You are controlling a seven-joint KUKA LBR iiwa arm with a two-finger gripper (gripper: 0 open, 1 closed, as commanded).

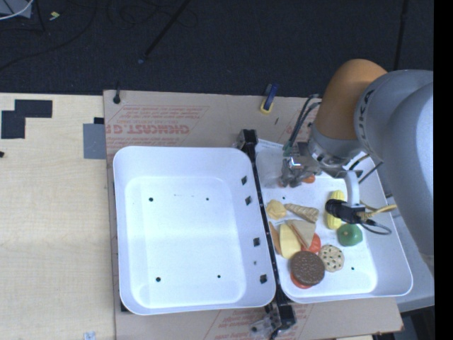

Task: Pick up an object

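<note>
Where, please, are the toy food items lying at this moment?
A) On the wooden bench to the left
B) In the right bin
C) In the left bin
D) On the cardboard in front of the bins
B: the brown round cookie, green piece and yellow wedges all lie inside the right bin.

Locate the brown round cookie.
The brown round cookie lies in the right bin, near its front edge, just left of a paler speckled cookie.

Both bins (134,190) look like smooth, slightly glossy white plastic. They sit on matt brown cardboard (177,119) over a pale wood-grain bench (49,225). The arm (403,140) has a smooth grey shell.
</note>
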